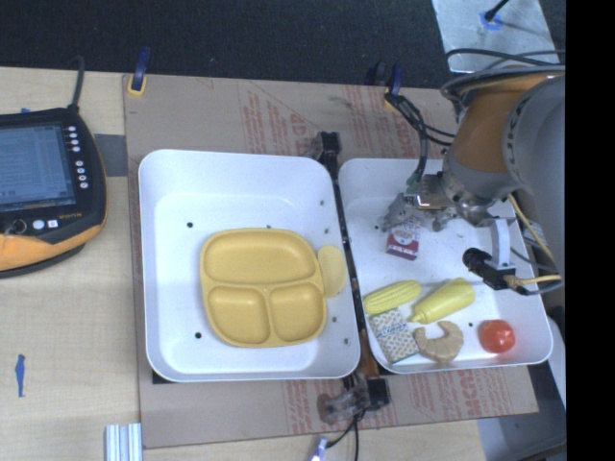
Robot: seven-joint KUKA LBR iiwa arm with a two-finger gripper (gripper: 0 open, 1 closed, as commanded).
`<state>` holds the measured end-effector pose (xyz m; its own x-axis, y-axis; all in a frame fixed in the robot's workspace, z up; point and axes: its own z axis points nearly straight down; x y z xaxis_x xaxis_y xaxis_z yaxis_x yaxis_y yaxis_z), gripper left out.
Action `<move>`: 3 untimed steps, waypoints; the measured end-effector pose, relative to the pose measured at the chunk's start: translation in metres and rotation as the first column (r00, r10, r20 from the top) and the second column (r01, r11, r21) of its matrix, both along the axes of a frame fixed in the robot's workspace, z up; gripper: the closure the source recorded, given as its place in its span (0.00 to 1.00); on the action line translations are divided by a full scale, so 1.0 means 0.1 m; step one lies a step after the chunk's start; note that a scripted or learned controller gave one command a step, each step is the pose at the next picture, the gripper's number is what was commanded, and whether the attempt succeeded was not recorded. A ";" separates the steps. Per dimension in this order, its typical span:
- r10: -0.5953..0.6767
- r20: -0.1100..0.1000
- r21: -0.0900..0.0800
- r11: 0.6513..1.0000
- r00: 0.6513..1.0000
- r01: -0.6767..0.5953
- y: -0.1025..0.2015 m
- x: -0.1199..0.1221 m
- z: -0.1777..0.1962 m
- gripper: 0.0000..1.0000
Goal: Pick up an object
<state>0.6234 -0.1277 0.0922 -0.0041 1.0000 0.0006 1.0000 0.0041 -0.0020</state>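
Observation:
My gripper (411, 215) hangs over the back part of the right bin (360, 188), reaching in from the right under the grey and orange arm. A small red and white packet (403, 246) lies just in front of it on the bin floor, close to the gripper's tip. Whether they touch is unclear. Nearer the front lie a yellow corn cob (391, 296), a yellow squash-shaped piece (445, 300), a speckled white cracker (392, 333), a brown croissant (440, 342) and a red tomato (496, 335).
The left bin (163, 190) holds a yellow divided plate (261, 286). A black cable fitting (486, 269) sticks out by the arm over the right bin. A tablet controller (43, 185) lies at the far left of the bench.

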 end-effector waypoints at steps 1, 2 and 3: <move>0.000 -0.003 -0.001 1.000 1.000 0.000 0.06 -0.26 -0.01 0.00; 0.001 -0.005 0.000 1.000 1.000 -0.001 0.05 -0.26 0.10 1.00; 0.000 0.000 0.001 1.000 1.000 0.000 0.77 -0.18 1.00 1.00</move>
